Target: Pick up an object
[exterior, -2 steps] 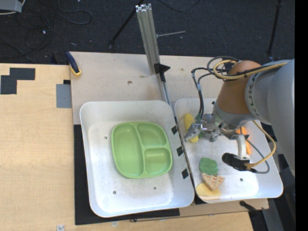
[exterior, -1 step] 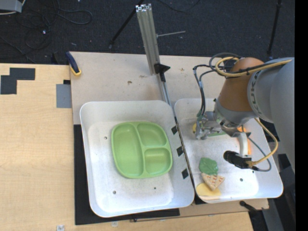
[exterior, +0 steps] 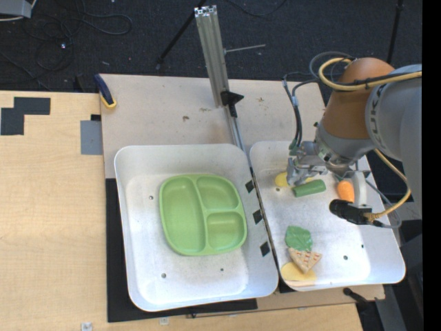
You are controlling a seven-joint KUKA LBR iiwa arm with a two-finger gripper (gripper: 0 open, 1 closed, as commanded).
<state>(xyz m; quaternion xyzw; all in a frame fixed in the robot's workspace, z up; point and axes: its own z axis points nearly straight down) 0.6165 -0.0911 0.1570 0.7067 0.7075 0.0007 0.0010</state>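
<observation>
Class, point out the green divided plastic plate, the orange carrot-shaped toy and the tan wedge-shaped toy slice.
Green divided plastic plate (exterior: pixel 202 214), camera view, on its central ridge.
Orange carrot-shaped toy (exterior: pixel 345 190), camera view, on its middle.
Tan wedge-shaped toy slice (exterior: pixel 305 259), camera view, on its top face.

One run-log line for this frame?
gripper: low in right bin | by green block | grasp: unconfirmed | green tray: left bin
</observation>
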